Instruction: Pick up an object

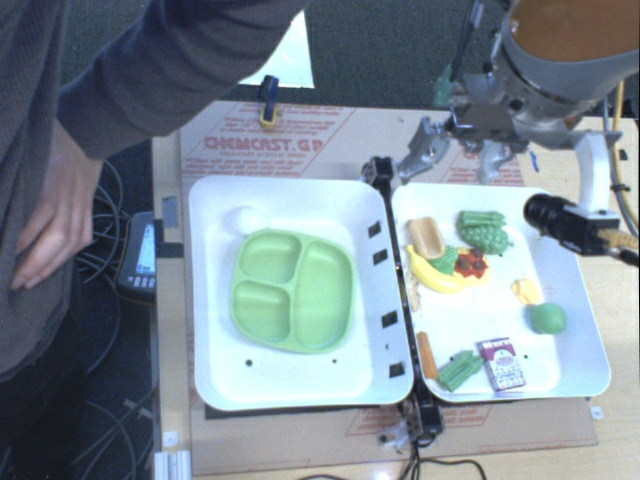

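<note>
The objects to be picked lay in the right bin [590, 368], and I took the banana [432, 273] as my marker. Touching its upper end was a small tan bread-like piece [427, 236]; just beside its right tip sat a red and green cluster [468, 263], and beyond that, toward the back wall, a green bumpy piece [484, 230]. Farther right of the banana lay a small yellow bit [525, 290] and a green ball [547, 318]. Toward the front of the banana were a thin orange stick [427, 354], a green bundle [459, 369] and a small red packet [503, 364].

The gripper [462, 156] hung behind the banana, above the back rim of that bin, its two fingers spread apart with nothing between them.

Left of the banana, the other bin [215, 368] held a green divided plate [293, 290]. A person's hand [50, 230] hung well to the left of it all.

From where I stood, the worry was crowding: the pieces around the banana touch, so a finger coming down might land on a neighbour, nudge the pile, or close on two at once. The curved banana looked apt to slip out.
</note>
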Motion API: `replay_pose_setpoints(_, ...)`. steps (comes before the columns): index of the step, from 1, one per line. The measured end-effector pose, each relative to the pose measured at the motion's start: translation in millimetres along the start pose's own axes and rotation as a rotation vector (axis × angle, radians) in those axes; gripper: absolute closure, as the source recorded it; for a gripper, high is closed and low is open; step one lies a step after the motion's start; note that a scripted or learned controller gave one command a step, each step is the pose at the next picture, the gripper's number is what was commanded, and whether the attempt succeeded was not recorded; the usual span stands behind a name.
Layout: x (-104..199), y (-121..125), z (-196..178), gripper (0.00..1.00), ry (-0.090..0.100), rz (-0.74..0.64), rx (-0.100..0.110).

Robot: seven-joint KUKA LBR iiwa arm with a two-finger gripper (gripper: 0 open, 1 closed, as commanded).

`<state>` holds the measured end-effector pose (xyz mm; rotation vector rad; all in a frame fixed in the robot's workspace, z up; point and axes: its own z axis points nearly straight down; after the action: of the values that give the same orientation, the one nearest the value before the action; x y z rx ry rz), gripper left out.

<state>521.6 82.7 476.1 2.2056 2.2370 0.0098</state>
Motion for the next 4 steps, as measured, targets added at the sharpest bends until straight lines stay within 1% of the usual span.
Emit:
replay_pose_setpoints(1,68,-17,225,0.00,-0.006,0.007,0.020)
replay_pose_setpoints(2,-14,-29,296,0.00,-0.009,0.022,0.012)
replay_pose_setpoints(3,-8,-27,281,1.00,-0.003,0.012,0.002)
replay_pose_setpoints(4,-95,26,291,1.00,-0.009,0.021,0.000)
